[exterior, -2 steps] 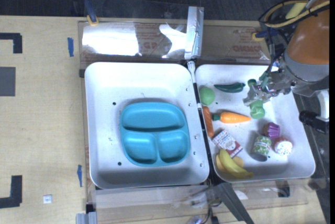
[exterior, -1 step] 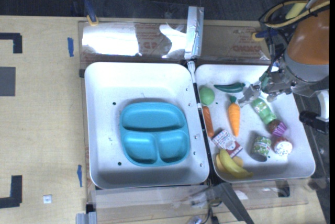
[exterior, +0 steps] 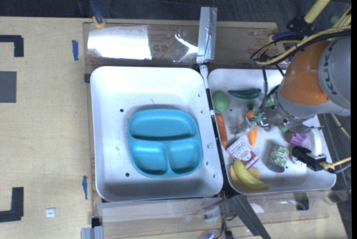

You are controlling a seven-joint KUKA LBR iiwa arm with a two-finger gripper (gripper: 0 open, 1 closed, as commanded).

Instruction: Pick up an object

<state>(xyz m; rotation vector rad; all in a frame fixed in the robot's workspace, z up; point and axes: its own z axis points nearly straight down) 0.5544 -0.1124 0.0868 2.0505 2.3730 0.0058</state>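
Observation:
The right bin (exterior: 326, 182) holds several small things. A green round fruit (exterior: 221, 101) and a dark green vegetable (exterior: 244, 93) lie at its far left. A long carrot (exterior: 222, 127) lies along the left wall, and a short orange carrot (exterior: 252, 135) sits near the middle. A red and white packet (exterior: 241, 151), a banana (exterior: 246, 176), a green can (exterior: 278, 156) and a purple thing (exterior: 298, 137) fill the near part. My gripper (exterior: 261, 118) hangs low over the middle of this bin, just above the short carrot and right of the long one.
The left bin (exterior: 106, 87) holds a blue tray (exterior: 165, 140) with three compartments. A metal divider (exterior: 207, 37) stands behind the gap between the bins. The arm's orange band (exterior: 304, 79) covers the right bin's far right corner.

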